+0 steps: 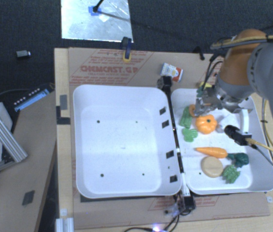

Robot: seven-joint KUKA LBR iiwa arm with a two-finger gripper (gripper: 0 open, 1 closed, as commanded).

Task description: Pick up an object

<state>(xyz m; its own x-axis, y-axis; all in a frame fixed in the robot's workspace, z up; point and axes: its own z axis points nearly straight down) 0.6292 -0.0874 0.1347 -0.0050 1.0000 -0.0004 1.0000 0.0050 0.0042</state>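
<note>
Hovering over the far end of the right bin point(266, 178), the gripper point(205, 107) sits among a tight cluster of toy food, and how wide it stands cannot be told from this slanted view, since the wrist hides its tip. Nothing can be seen held in it.

The likeliest target is the orange pumpkin point(206, 124), just beside the gripper on its near side, perhaps touching it. A pale green piece point(186, 120) lies just to the gripper's left in the view, with a small orange item point(192, 111) tucked partly under it. A second green piece point(190, 135) lies a little beyond the pumpkin. Farther toward the near rim are the carrot point(212, 152), a beige disc point(212, 167) and two broccoli-like pieces point(231, 174).

The main risk, as I judge it, is crowding. A descent here could land on the pumpkin's rounded top and push it aside instead of straddling it. It could also catch the green piece along with the pumpkin, or wedge between them and close on nothing. The pumpkin's smooth, curved sides may also squirt out of a shallow pinch. The bin's dividing wall is near, so a nudged item could end up jammed against it.
</note>
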